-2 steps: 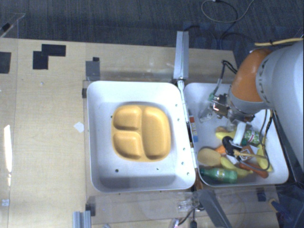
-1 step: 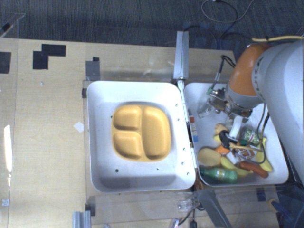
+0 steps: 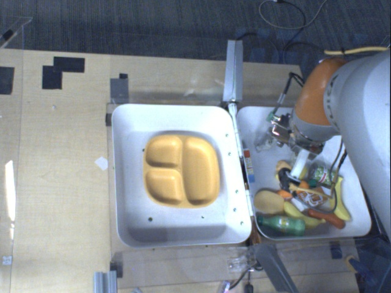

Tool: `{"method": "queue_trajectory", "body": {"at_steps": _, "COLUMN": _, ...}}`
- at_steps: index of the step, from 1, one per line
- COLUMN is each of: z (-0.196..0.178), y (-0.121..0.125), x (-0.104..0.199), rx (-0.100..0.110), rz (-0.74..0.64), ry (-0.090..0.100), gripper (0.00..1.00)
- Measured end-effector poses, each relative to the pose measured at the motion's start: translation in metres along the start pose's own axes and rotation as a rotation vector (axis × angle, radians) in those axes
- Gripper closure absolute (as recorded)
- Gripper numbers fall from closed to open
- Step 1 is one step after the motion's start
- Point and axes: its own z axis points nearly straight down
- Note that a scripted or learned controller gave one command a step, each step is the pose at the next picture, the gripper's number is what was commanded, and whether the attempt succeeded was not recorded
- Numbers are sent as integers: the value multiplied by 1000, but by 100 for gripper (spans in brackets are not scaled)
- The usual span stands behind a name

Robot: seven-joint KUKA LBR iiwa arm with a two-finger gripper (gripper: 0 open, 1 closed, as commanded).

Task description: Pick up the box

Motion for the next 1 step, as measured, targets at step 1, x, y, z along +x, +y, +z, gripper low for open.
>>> {"method": "queue_trajectory", "body": {"at_steps": 1, "z": 1, "y": 4, "x": 1, "rx": 6, "rz": -13, "ry": -2, "gripper": 0}}
